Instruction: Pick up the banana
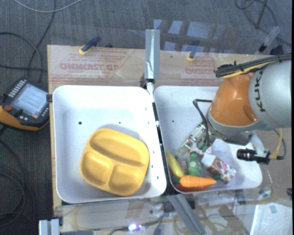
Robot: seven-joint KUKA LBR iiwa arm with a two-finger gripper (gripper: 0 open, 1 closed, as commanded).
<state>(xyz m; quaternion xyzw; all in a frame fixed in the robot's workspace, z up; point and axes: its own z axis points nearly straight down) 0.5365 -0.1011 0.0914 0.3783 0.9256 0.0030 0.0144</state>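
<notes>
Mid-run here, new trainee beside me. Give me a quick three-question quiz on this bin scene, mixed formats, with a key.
1. True or false: the banana lies in the left bin.
2. Which item lies nearest the right bin's front wall? A) carrot B) green bottle C) yellow divided tray
3. Fill in: the end effector is over the ____ bin.

Key: 1 false, the banana lies in the right bin by the divider; 2 A; 3 right.
</notes>
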